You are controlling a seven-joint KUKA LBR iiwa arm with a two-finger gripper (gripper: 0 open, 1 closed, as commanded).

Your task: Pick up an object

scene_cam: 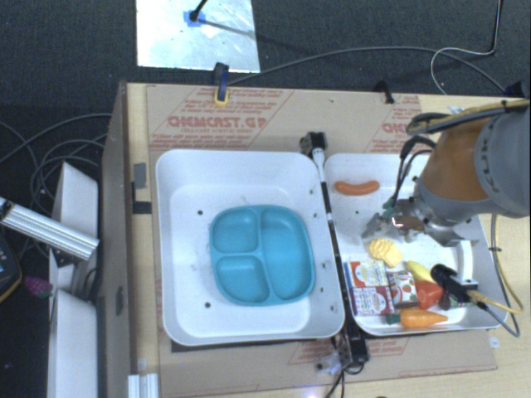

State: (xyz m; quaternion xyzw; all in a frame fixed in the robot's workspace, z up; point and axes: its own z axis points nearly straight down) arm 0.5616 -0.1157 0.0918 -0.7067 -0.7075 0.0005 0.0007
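One fixed camera looked down from above the bench (274, 110) at a slant, far enough off to take in both white bins whole. The left bin (178, 222) sat near the middle of the view and the right bin (353, 168) toward the right edge. The arm (477, 164) entered from the right. Floor and cables showed along the top and left.

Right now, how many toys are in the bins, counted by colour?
Blue: 1, the divided tray
Yellow: 2, the corn and the banana
Orange: 2, the hot dog and the carrot
Red: 2, the carton and the pepper
Total: 7
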